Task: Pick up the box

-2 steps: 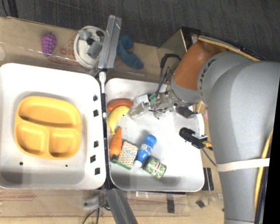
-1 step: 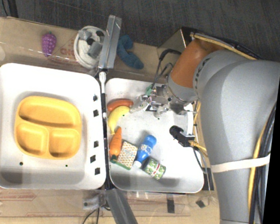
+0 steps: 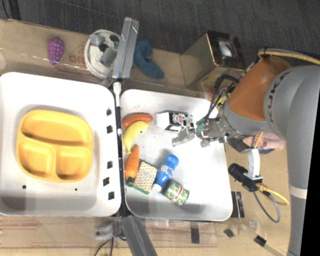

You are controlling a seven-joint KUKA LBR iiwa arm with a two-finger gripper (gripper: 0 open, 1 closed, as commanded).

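We are seeing the gripper (image 3: 186, 134) hovering in the right bin (image 3: 211, 209) | claw state unclear | box (image 3: 145, 176) lying apart

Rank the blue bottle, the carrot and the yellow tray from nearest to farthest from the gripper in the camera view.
Measured from the gripper, over the right bin's upper part:
1. Blue bottle, just below and left of it, mid right bin.
2. Carrot, further left, along the right bin's left wall.
3. Yellow tray, far left, in the left bin.

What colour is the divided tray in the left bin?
Yellow. The divided tray shows best in the camera view, inside the left bin.
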